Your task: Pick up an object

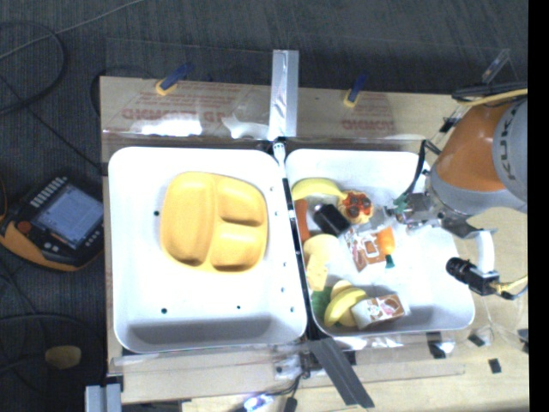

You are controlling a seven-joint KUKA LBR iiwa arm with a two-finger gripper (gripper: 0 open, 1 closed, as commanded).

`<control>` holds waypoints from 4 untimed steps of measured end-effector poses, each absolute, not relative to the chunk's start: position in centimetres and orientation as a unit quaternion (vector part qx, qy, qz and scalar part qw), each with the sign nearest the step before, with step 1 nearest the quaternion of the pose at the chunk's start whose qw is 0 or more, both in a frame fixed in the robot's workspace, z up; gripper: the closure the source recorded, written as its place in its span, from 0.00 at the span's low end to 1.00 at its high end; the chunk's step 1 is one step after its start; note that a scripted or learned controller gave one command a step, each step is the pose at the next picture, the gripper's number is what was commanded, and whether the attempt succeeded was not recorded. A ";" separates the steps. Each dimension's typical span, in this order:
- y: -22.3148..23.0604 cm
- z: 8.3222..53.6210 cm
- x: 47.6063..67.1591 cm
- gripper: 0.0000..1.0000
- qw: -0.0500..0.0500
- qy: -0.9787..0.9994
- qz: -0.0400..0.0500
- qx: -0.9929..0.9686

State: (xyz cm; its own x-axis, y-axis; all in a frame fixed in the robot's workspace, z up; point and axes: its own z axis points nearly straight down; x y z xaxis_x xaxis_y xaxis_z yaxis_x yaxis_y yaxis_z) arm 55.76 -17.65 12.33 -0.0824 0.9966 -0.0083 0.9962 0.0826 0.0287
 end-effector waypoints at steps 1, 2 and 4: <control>-18.1 10.9 58.3 0.00 0.018 0.721 0.014 0.692; -16.7 11.0 56.4 0.00 0.031 0.714 0.016 0.699; -16.6 12.5 56.9 0.00 0.033 0.716 0.020 0.697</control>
State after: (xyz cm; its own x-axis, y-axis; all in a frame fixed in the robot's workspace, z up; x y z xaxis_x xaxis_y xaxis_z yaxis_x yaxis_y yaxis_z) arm 56.94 -16.55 12.48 -0.0255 0.9995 -0.0191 0.9968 0.0268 0.0750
